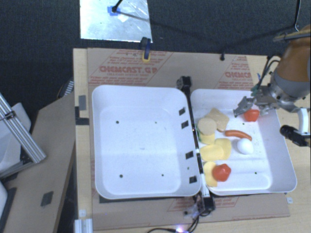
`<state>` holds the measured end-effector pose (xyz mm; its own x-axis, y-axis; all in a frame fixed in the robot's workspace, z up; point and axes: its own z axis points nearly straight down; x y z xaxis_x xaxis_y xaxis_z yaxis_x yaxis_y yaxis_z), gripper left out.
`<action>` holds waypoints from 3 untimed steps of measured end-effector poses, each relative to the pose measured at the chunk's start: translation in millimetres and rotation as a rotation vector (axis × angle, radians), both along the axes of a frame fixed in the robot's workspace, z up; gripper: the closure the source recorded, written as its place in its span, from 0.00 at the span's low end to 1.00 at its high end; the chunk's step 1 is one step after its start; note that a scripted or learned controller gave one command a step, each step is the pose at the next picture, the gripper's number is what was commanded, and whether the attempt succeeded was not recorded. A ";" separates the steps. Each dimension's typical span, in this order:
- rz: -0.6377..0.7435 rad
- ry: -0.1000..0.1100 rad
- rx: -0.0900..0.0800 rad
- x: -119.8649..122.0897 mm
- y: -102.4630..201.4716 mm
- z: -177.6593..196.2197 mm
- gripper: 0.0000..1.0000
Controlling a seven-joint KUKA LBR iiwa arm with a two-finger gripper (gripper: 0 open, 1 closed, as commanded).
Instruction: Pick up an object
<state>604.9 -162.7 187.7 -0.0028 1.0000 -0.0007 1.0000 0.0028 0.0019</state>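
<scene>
My gripper (252, 109) hangs over the back right part of the right bin (277, 178). A small red round object (251, 115) lies right at the gripper's tip, partly covered by it; whether it is gripped or resting on the bin floor I cannot tell. Further left and nearer lie other items in the right bin: a tan round piece (207, 125), a tan slice (219, 117), a thin orange-red piece (238, 134), a white egg (244, 146), yellow pieces (216, 151) and a red tomato-like object (222, 172).
The left bin (104, 130) stands beside the right one, with a black-clipped divider rim (191, 140) between them. Dark arm hardware (294, 134) sticks out over the right bin's right edge. A silver sheet (114, 13) lies beyond the bench.
</scene>
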 end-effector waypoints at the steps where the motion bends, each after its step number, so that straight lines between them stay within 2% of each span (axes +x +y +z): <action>1: 0.005 -0.004 0.000 21.9 61.5 -104.8 0.00; 2: 0.004 -0.006 0.000 66.7 81.2 -101.1 0.00; 3: 0.005 -0.010 -0.003 67.0 79.6 -88.7 1.00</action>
